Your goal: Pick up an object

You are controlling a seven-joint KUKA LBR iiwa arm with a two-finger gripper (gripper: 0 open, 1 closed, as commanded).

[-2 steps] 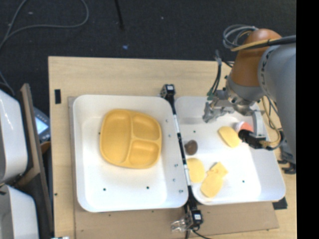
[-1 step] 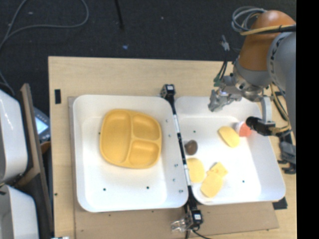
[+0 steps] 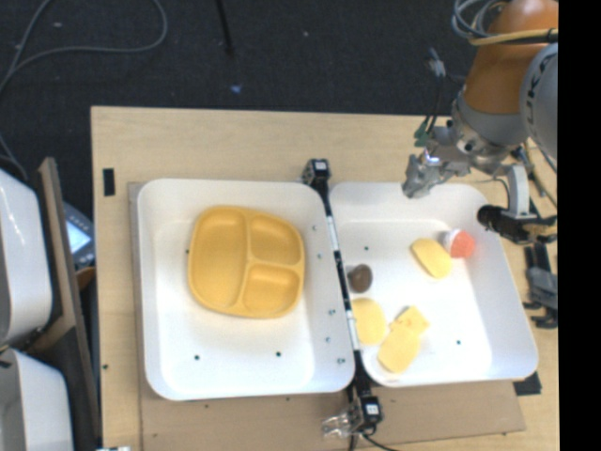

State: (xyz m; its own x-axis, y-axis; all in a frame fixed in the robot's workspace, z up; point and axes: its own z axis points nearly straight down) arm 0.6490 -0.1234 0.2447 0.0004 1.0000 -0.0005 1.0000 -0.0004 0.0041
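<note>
The right bin [image 3: 488, 341] holds several small objects: a yellow piece [image 3: 432, 257] with a small red-orange piece [image 3: 462, 243] beside it, a brown round lump [image 3: 360, 276], a yellow slab [image 3: 369, 320] and two more yellow pieces [image 3: 404, 342] near the front. My gripper [image 3: 420, 178] hangs above the bin's back rim, behind the yellow and red pieces. Nothing is visible between its fingers.
The left bin [image 3: 160, 346] contains a yellow divided plate [image 3: 247, 261]. A black clip [image 3: 317, 170] sits at the back of the seam between the bins, another clip [image 3: 362, 410] at the front. Cables [image 3: 526, 224] hang on the right beside the arm.
</note>
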